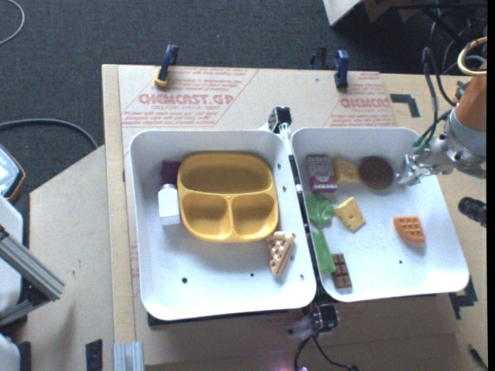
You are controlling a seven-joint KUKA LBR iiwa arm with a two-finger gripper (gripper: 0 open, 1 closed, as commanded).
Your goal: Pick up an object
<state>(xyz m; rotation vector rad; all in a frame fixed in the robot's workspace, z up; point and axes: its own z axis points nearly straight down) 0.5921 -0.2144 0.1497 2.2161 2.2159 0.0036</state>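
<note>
You see the two-finger gripper (404, 175) near the right bin's (445, 277) far edge, just right of the round brown cookie (377, 171); nothing lies between its jaws.

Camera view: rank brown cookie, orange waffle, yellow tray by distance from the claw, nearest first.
From the claw:
1. Brown cookie, just beside it, right bin's far side.
2. Orange waffle, right bin, nearer the camera.
3. Yellow tray, left bin.

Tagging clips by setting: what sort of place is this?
Probably a robotics lab bench: two white bins clamped to a board, toy food such as a waffle, a robot hand, and loose cables.
</note>
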